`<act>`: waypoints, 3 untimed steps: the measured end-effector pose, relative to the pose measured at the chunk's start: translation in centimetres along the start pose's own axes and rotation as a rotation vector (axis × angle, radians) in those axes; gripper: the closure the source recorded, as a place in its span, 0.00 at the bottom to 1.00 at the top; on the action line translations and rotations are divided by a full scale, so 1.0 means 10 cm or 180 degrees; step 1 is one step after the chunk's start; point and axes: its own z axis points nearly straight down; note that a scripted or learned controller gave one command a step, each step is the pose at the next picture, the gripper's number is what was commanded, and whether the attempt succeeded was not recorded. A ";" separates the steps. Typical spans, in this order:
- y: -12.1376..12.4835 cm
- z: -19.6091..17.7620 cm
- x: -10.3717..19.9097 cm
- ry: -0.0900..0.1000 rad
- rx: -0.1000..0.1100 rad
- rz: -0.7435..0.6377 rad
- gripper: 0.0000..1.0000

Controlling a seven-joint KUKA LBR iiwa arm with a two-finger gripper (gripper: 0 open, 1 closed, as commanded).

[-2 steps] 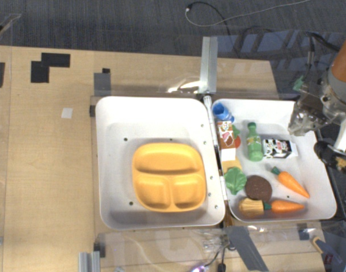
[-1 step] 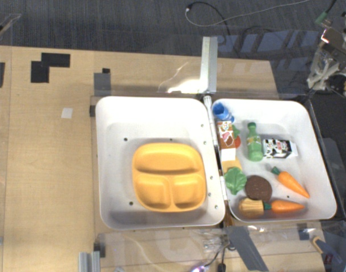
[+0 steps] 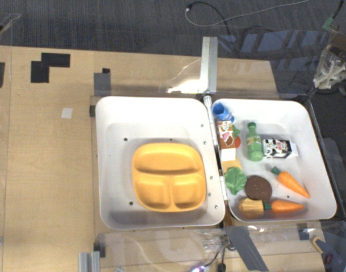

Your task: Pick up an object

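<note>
The gripper point(image 3: 332, 72) hangs at two o'clock, beyond the right bin's point(image 3: 307, 123) rim; open or closed, I cannot tell. The left bin point(image 3: 113, 123) holds a yellow tray point(image 3: 169, 174). The carrot point(image 3: 292, 184) lies at the right bin's five o'clock.

Toy foods crowd the right bin point(image 3: 309, 123): green bottle point(image 3: 253, 142), 2 carrots point(image 3: 290, 182), brown cookie point(image 3: 258, 187).
</note>
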 end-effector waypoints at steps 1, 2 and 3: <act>0.25 -0.53 -0.18 0.0002 -0.0004 0.1067 1.00; 0.25 -0.64 -0.15 0.0004 -0.0012 0.1027 1.00; 0.25 -0.76 -0.12 0.0008 -0.0021 0.0987 1.00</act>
